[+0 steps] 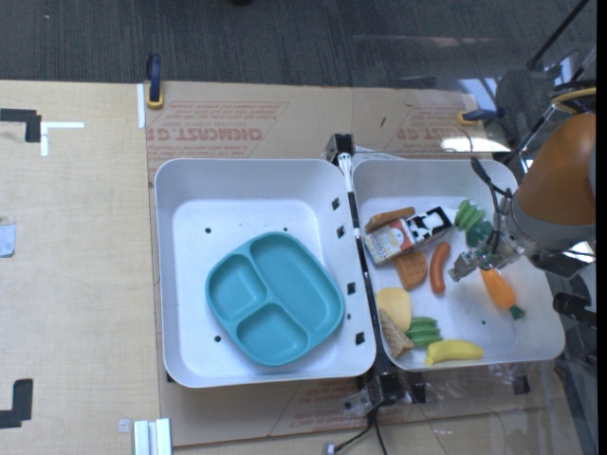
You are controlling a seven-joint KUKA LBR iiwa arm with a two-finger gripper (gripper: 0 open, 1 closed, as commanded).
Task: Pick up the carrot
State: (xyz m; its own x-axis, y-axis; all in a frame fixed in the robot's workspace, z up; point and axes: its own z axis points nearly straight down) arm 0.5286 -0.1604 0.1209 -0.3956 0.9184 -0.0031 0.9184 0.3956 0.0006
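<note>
A wooden bench (76,282) seen from above carries two shallow white bins side by side. The left bin (190,192) holds a teal divided plate (275,298) with three compartments, lying flat and turned at an angle. The right bin (541,335) holds a scatter of toy food. A grey arm (560,173) with an orange band reaches in from the right, over the right bin's far right side. Its end effector (477,260) hangs low just left of the carrot (500,288); whether its fingers are spread or pressed together cannot be told, and no item is seen between them. The carrot lies on the bin floor at the right, orange with a green tip pointing toward the lower right. Left of it is a red sausage (437,266), then a small carton (389,243). Along the near edge lie a yellow banana (454,352) and green pea pods (423,330)
</note>
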